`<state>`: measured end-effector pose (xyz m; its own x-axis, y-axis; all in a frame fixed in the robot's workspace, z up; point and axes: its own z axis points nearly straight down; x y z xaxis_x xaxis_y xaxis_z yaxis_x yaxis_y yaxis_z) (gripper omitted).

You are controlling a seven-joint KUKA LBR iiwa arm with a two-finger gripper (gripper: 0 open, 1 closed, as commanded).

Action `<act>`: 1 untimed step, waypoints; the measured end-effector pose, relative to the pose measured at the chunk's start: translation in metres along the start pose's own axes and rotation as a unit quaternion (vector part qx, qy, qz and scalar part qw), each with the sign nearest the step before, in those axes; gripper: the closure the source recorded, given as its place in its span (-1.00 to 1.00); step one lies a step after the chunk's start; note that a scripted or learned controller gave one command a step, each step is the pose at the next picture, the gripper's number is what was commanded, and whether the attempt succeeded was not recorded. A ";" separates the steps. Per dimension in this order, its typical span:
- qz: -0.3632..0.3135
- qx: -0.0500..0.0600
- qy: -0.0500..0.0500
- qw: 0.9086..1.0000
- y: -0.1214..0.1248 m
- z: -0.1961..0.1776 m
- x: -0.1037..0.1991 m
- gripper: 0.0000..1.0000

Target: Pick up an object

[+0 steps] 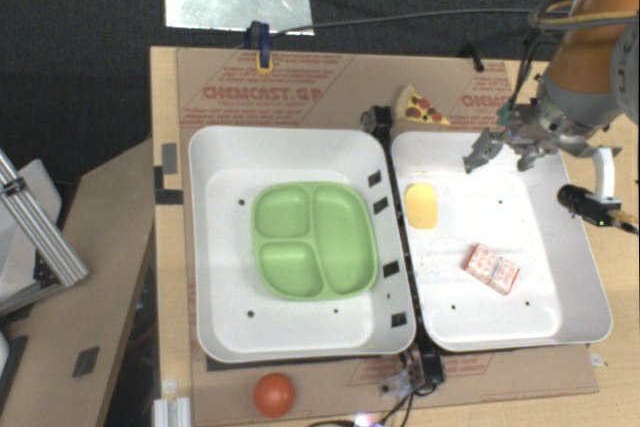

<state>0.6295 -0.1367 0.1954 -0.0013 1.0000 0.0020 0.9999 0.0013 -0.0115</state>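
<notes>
In the right bin (560, 315) lie a yellow oblong object (421, 205) near its left wall and a small pink and white box (491, 268) toward the front. My gripper (505, 153) hangs over the far part of the right bin, its two dark fingers spread apart and open, with nothing between them. It is up and to the right of the yellow object. The grey arm with its orange band (600, 25) comes in from the right.
The left bin (215, 165) holds a green divided tray (313, 239). A pizza-slice toy (423, 107) lies on the cardboard behind the bins. An orange ball (274, 394) sits in front of the left bin. A blue clamp (260, 44) stands at the board's far edge.
</notes>
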 end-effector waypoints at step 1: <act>-0.001 -0.007 -0.001 1.000 0.003 -0.008 0.000 -1.00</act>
<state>0.6325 -0.1364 0.2033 -0.0036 1.0000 0.0000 1.0000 0.0036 0.0015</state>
